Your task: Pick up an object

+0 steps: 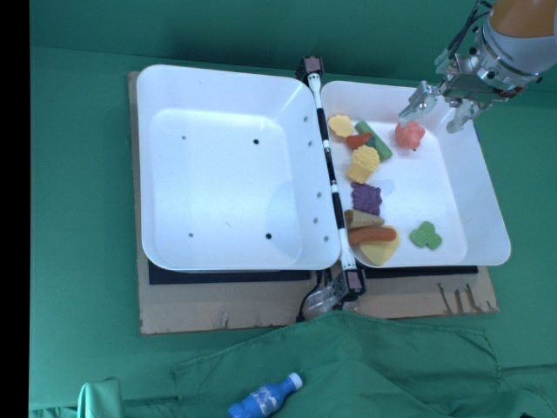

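**A:** So where's the gripper [439, 111]? Holding anything?

**B:** Nope, fingers spread wide, nothing between them. It hangs over the right bin's [474, 200] far edge, with a red toy [409, 134] lying just beside and below it.

**A:** Anything crowding that toy?

**B:** A green piece [374, 139] sits close on its left, and a yellow one [363, 163] nearer the divider. A purple block [366, 198] and a green clover [426, 235] lie toward the near edge. The left bin [174, 103] is plain white.

**A:** Surroundings?

**B:** Cardboard [218, 313] under the bins, green cloth [87, 190] everywhere, and a blue bottle [265, 397] on the cloth up front. Its label is too small to read.
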Robot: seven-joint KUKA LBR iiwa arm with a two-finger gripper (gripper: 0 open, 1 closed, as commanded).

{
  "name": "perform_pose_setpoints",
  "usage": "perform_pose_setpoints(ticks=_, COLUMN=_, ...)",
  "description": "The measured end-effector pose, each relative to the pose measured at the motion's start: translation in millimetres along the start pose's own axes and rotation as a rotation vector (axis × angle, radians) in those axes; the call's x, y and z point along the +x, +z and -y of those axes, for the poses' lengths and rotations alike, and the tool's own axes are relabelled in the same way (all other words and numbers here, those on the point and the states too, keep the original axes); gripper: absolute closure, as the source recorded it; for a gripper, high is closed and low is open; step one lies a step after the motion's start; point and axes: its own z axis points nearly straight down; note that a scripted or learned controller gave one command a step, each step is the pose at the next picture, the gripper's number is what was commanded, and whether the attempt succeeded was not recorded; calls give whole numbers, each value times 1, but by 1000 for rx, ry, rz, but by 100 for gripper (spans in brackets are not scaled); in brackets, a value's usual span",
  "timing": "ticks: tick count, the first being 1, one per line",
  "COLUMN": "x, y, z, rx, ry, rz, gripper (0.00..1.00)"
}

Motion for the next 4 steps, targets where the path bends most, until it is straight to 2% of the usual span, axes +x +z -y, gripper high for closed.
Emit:
perform_pose_setpoints(ticks=1, x=26, y=72, z=-68, rx=1, ry=-4, rz=0, gripper=0)
perform_pose_setpoints(ticks=2, x=14, y=153, z=-52, rx=-8, ry=-1, rz=2, gripper=0)
perform_pose_setpoints(ticks=3, x=68, y=61, z=-62, rx=-11, ry=-7, rz=-1, gripper=0)
perform_pose_setpoints(ticks=4, x=17, y=111, z=1, rx=7, ry=6, rz=1, gripper=0)
